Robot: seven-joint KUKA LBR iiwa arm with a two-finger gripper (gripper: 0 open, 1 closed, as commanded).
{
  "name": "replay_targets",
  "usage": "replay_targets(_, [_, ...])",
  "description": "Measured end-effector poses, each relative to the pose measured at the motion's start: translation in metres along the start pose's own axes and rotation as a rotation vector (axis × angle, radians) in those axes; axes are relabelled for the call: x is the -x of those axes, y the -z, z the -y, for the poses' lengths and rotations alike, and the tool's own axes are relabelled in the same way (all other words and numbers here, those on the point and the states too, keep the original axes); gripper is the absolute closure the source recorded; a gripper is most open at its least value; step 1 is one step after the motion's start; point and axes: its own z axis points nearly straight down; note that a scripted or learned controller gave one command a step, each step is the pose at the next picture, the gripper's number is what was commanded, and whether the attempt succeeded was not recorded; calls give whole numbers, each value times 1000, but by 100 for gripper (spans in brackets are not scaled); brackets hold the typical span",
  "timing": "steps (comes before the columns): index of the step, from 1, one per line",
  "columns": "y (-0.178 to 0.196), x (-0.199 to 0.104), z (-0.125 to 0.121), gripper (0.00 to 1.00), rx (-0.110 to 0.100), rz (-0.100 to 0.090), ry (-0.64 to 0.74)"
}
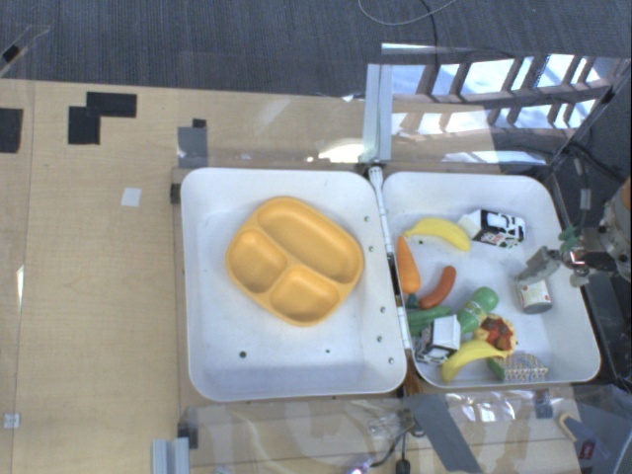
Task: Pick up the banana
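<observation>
Banana [440, 232] position: find it in the right bin [568, 358], well apart from the gripper [546, 264], toward the view's left of it and slightly farther up; it lies flat on the bin floor, curved, with nothing touching it that you can confirm.

Note a second banana [468, 357], lower in the view than the gripper and to its left, resting among the pile of toys at the bin's near edge; a red and yellow toy [499, 332] sits against it.

Gripper state: you cannot tell from this view whether it is spread or pressed together; it hangs at the right bin's right side, and you see nothing held in it.

Note a small grey can [534, 295] just below the gripper in the view, tilted. A black and white toy car [501, 227] lies between the gripper and the banana. Farther left of the gripper, past the banana, lies a carrot [407, 265], close to the bin's left wall.

Beyond the right bin, well apart from the gripper, the left bin [212, 363] holds a yellow divided plate [294, 259].
</observation>
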Motion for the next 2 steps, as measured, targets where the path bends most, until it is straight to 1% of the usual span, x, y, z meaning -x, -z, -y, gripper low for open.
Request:
replay_targets(1, [-82, -79, -66, 0, -2, -1, 96])
replay_targets(2, [-110, -63, -145, 0, 5, -2, 204])
